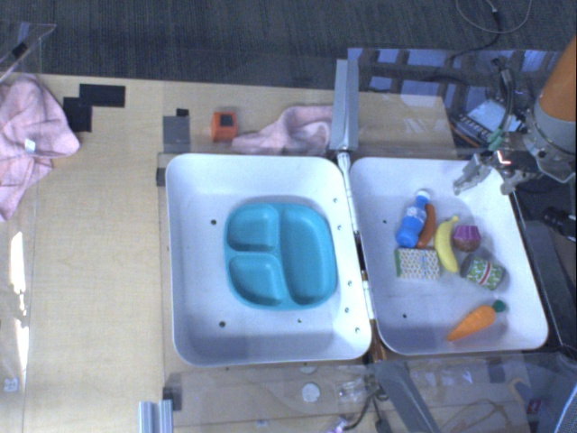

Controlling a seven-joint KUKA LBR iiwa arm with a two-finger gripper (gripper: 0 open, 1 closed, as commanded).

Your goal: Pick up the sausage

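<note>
The sausage (427,227) is a small reddish-brown stick in the right bin (523,332). It lies wedged between a blue bottle (412,221) and a banana (447,244), partly covered by the bottle. My gripper (489,178) hangs over the bin's far right corner, up and to the right of the sausage and well apart from it. Its two fingers are spread open and hold nothing.
Close around the sausage are a green patterned box (416,263), a magenta item (466,237), a small can (482,271) and a carrot (473,322). The left bin (194,332) holds a blue divided plate (279,253). Pink cloths (288,132) lie behind the bins.
</note>
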